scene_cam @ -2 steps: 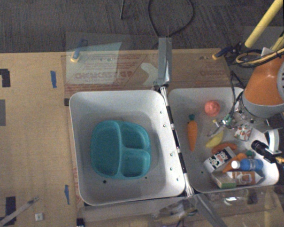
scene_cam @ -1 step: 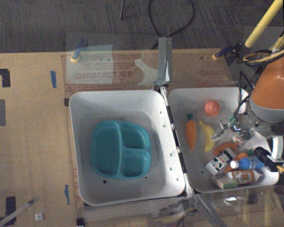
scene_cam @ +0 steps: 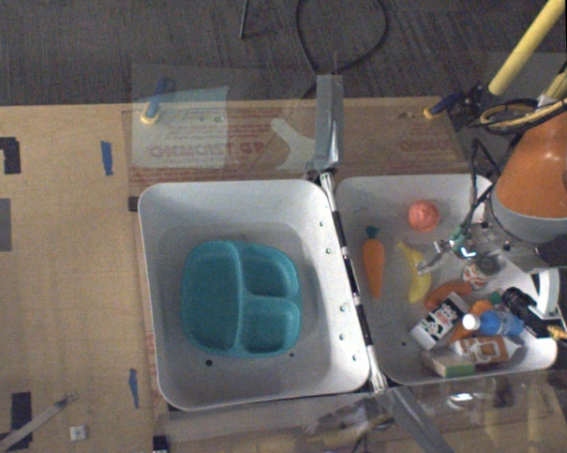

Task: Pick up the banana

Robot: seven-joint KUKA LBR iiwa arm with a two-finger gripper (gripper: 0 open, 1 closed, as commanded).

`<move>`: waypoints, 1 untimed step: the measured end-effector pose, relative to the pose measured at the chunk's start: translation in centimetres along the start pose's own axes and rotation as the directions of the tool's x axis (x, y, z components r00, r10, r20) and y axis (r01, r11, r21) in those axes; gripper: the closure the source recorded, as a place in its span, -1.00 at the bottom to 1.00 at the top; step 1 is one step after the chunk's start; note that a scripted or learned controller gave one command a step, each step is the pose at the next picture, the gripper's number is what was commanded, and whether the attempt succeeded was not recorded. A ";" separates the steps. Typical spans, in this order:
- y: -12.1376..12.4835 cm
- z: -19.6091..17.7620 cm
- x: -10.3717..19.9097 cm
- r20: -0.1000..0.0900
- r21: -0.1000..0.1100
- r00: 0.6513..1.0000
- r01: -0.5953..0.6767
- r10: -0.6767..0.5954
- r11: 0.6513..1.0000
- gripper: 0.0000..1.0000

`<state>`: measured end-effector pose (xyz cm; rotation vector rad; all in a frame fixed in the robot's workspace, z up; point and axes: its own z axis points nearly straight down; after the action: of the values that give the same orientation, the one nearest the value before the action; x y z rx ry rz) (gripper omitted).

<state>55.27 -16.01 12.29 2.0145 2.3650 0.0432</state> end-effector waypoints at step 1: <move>2.0 3.4 4.5 0.000 0.032 0.996 -0.091 0.091 0.995 -1.00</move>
<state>56.66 -11.21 8.91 2.1370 2.2875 0.0088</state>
